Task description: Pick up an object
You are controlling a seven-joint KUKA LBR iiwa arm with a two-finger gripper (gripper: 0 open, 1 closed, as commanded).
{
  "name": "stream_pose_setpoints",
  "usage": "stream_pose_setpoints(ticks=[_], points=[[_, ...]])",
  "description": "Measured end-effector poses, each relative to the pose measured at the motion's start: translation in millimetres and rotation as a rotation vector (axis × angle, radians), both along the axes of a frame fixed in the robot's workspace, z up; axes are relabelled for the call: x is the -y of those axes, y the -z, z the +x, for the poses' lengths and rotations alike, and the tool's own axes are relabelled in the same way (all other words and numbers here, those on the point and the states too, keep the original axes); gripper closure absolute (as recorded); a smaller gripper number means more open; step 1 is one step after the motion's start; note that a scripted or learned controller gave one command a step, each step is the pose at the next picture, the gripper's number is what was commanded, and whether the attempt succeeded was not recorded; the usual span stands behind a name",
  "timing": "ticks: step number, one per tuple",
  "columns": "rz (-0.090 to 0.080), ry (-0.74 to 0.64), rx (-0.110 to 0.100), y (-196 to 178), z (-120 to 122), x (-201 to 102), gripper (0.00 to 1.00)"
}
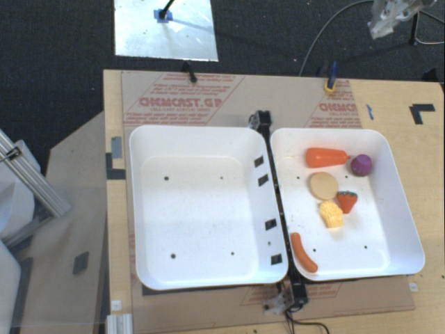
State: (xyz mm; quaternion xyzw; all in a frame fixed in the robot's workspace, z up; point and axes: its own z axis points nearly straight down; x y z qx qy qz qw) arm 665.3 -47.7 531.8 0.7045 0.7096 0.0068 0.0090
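gripper (391, 9): top right corner, off the bench, well up and right of the right bin. Blurry pale metal; can't tell if the claw is released or clenched. Nothing visible between its parts.
right bin (400, 207): landmark. White, shallow, touching the left bin along its left wall. Holds all six items.
carrot (325, 157): upper part of right bin, lying roughly level, tip pointing right.
purple ball (361, 164): just right of the carrot tip, near the bin's upper right corner. Apart from the carrot by a small gap.
tan disc (323, 185): mid-bin, just below the carrot, lying flat.
strawberry (346, 200): just right of and slightly below the disc, close to touching it. Red, green cap up.
corn (332, 215): directly below the disc, beside the strawberry's lower left. Yellow, short chunk.
sausage (303, 252): lower left corner of right bin, near the left wall, tilted, upper end left, lower end right. Well apart from the corn cluster.
left bin (139, 186): left of right bin, same type, white floor with a few small dark holes.
clips (264, 180): four dark tabs down the shared wall between the bins.
bench (174, 96): brown board with red CHEMCAST print under both bins.
metal plate (165, 19): on dark floor, well up and left of right bin, beyond the bench edge.
yellow clamp (332, 83): on the bench's far edge, above right bin, cable running up from it.
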Motion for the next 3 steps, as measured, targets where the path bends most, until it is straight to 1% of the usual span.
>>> stream_pose_setpoints(ticks=[1, 2, 3], points=[[0.002, 0.001, -0.019, 10, 0, 0, 0.00], [0.000, -0.004, -0.014, -1, 0, 0, 1.00], [0.005, -0.003, -0.032, 107, -24, -62, 1.00]])
